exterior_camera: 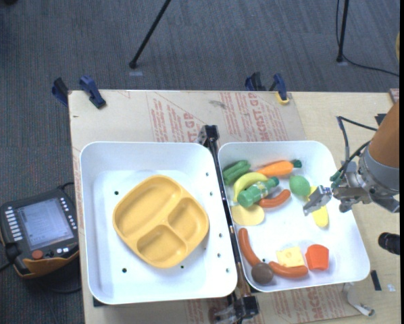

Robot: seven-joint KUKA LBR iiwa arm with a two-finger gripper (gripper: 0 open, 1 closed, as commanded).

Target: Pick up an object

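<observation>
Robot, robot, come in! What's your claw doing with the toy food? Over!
Gripper low over right bin, east side. Yellow piece right at its fingertips; grasp unconfirmed. Green ball close beside, sausage further left. Yellow plate in left bin.

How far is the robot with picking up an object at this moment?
Nothing looks picked up yet. The gripper is low over the right bin, right at a yellow toy piece; a grasp cannot be confirmed. The carrot, green ball and sausages lie untouched. Closing on an item and lifting remain.
</observation>
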